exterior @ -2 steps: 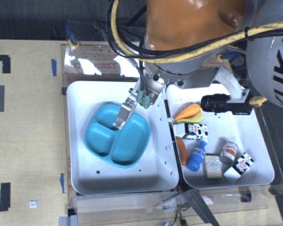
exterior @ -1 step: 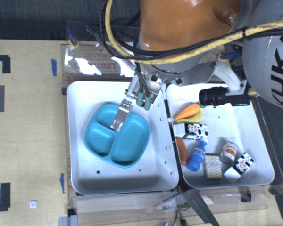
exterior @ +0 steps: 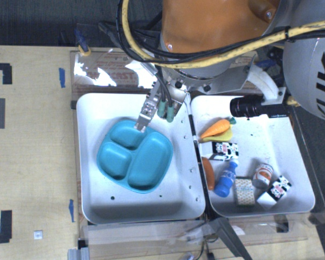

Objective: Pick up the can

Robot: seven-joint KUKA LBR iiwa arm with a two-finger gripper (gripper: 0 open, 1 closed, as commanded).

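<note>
On the table [exterior: 32, 145] we see two white bins. The claw [exterior: 158, 111] hangs spread over the left bin [exterior: 92, 199]. The can [exterior: 263, 174] lies at the right bin's [exterior: 300, 161] 4 o'clock.

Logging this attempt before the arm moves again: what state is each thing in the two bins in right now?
Blue three-compartment plastic plate: flat in left bin, holding nothing.
Small red-labelled metal can: tipped over in right bin, ungrasped.
Orange plastic carrot: lying down.
Blue plastic bottle: lying down.
Metal two-finger pincer: over left bin, above the plate's rim.
</note>
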